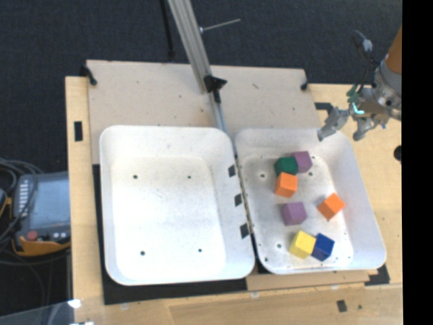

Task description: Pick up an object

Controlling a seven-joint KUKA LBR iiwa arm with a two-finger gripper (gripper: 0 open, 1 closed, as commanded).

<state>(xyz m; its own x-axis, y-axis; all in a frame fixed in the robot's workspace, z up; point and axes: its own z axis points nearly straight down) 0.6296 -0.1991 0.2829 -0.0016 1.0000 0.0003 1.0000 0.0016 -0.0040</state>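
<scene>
The right bin (358,181) holds several small blocks. A green block (285,164) and a purple block (302,160) sit side by side near the back, with an orange block (286,184) just in front of them. Further forward lie a second purple block (293,212), a second orange block (331,206), a yellow block (302,244) and a blue block (323,246). My gripper (345,126) hovers above the bin's back right corner, open, its two fingers spread with nothing between them.
The left bin (169,202) lies beside the right one. A slanted metal post (191,39) rises behind the bins from a clamp (214,84). A control pendant (40,212) with cables sits off the bench's left side.
</scene>
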